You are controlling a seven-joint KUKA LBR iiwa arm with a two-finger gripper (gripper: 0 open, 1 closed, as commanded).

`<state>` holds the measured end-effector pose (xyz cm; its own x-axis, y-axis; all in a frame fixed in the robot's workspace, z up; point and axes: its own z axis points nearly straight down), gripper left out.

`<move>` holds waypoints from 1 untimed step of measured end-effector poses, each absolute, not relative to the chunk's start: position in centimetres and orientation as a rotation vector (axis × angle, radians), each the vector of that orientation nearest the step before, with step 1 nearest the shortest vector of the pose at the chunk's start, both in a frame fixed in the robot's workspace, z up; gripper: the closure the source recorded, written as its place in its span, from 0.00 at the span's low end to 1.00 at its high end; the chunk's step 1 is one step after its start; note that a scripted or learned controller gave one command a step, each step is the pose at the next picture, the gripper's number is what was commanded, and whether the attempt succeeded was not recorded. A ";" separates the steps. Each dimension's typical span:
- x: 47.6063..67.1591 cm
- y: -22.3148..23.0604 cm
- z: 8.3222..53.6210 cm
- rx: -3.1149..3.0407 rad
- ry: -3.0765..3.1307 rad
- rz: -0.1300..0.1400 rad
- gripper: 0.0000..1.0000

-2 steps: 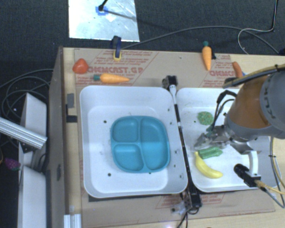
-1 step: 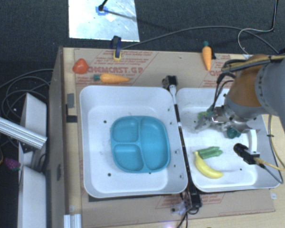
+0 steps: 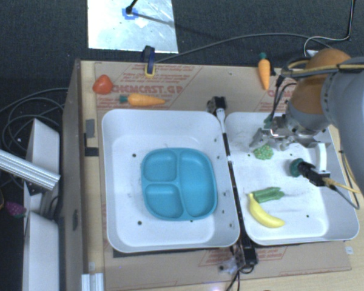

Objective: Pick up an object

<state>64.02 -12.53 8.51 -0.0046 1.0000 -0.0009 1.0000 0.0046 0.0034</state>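
The right bin holds a yellow banana, a green pea pod just above it, and a small green broccoli piece near the bin's back left. My gripper hangs low at the far end of the right bin, directly behind and over the broccoli piece, close to touching it. Nothing can be seen held in it. The grey arm with its orange band reaches in from the right.
The left bin holds a blue divided plate. On the cardboard behind the bins lie a carrot, a red tomato and a second carrot. A dark plug with cable hangs off the arm over the right bin.
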 end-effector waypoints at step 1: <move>64.1 -12.5 9.6 2.209 2.227 0.004 1.00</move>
